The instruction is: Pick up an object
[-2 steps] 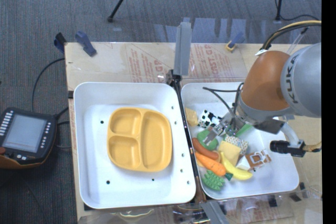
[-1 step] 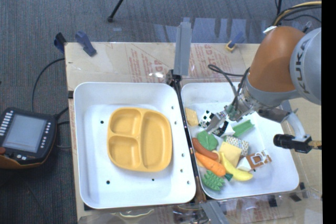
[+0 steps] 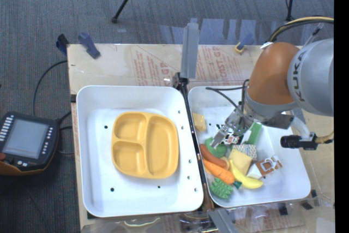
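Note:
My gripper hangs low over the left half of the right bin, just above a pile of toy food. Its fingers look spread, with nothing clearly held between them. Directly under it lie a red sausage and a small red-and-white piece. An orange carrot, a yellow cheese wedge and a banana sit just in front of it. A green stick lies to its right. The wrist hides whatever is behind the gripper.
The left bin holds a yellow divided plate. Also in the right bin are a pale yellow block, a green leafy toy and a brown-and-white box. A grey post stands behind the bins.

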`<state>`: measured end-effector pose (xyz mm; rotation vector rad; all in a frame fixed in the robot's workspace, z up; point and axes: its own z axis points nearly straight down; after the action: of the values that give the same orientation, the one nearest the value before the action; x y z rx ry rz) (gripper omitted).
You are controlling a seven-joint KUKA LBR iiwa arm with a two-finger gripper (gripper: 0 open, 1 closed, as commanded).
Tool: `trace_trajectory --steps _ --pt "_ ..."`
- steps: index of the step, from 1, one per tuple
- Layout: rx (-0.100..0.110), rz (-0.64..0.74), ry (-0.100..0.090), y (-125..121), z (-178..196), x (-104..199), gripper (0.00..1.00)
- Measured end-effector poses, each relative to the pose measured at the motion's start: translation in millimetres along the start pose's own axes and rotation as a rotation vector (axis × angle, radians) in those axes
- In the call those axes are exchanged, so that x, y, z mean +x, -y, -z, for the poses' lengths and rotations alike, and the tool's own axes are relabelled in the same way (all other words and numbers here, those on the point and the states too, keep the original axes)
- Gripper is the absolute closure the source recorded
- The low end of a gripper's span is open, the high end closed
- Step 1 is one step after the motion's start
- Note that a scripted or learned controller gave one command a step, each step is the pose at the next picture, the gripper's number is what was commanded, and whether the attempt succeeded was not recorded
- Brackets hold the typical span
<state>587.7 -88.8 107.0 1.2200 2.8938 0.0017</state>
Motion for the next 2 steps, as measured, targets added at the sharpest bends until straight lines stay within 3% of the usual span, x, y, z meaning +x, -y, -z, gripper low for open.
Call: trace_trajectory --steps 1,2 --pt "0.002 -0.387 -0.001 -45 80 52 0.0" --pt "0.008 -0.446 -0.004 -7 30 -24 0.0"
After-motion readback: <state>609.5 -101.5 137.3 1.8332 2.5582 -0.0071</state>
